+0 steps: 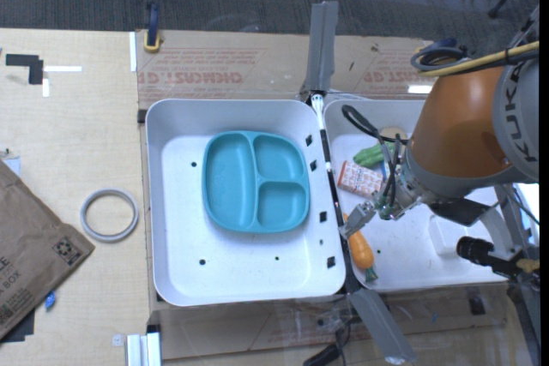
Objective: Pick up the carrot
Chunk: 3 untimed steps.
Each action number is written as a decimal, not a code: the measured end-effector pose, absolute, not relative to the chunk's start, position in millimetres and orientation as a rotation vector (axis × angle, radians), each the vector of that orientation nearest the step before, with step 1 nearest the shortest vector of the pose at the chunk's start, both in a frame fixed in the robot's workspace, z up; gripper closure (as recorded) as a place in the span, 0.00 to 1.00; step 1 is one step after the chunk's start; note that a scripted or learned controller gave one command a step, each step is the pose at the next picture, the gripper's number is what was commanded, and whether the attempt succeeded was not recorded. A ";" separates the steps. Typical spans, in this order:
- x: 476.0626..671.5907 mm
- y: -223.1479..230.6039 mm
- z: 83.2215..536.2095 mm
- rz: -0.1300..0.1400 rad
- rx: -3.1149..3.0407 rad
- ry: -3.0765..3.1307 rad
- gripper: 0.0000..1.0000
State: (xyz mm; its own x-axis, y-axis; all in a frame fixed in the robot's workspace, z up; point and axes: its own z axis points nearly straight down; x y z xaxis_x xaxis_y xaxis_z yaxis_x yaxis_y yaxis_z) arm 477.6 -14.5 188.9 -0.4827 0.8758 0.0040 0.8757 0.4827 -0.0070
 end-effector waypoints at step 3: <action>477.6 -25.8 188.8 0.009 -2.319 -2.111 1.00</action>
State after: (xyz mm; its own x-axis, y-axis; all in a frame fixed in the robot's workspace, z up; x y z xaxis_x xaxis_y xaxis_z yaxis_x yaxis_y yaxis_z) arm 477.6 -25.8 188.8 0.0935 0.9956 -0.0005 0.9956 -0.0935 -0.0081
